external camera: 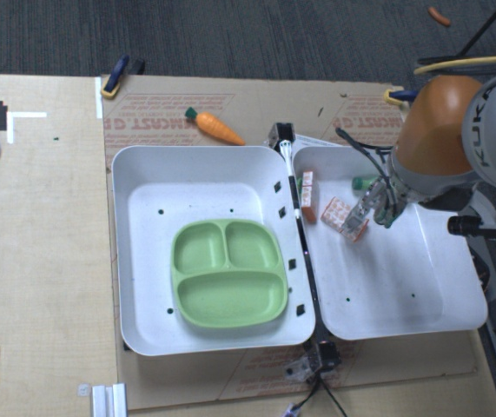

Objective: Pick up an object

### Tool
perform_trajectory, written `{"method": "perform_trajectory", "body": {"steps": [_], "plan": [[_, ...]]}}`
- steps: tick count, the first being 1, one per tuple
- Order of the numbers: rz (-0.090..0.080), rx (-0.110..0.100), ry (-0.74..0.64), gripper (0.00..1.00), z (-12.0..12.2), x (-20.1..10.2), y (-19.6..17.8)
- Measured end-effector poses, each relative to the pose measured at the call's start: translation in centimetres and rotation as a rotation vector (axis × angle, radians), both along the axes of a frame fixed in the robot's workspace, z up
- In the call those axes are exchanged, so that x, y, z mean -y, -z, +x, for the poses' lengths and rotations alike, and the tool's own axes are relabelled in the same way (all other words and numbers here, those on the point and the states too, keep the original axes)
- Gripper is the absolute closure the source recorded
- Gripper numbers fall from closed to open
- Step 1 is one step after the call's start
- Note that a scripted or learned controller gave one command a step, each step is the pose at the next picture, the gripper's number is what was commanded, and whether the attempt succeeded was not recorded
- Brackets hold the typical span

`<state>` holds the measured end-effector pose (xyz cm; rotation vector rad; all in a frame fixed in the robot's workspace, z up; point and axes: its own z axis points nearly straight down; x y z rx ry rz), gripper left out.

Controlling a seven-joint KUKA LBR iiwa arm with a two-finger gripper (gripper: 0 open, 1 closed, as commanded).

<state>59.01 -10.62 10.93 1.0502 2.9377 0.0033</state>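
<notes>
cardboard [230, 102] printed "crazt" underlies bins; "kuka" arm's [482, 137] end effector [371, 215] grasps a red-white packet [345, 217].

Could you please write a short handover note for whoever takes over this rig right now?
Gripper: low in the right bin, by a small clear packet; I cannot tell if it grips it.
Other things: a small red-and-white box by that bin's left wall, a pink packet beside it, a green divided plate in the left bin, a toy carrot on the bench behind.
Done: arm is down at the items.
Left: confirm a grasp, then lift.
</notes>
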Motion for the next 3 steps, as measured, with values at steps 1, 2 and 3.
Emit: {"method": "perform_trajectory", "body": {"steps": [1,2,3], "plan": [[0.009,-0.017,0.320,1.00,0.8,-5.9,-8.3],[0.008,-0.017,0.319,0.00,0.8,-5.9,-8.3],[0.003,-0.020,-0.207,0.00,-0.8,-8.1,-8.3]]}}
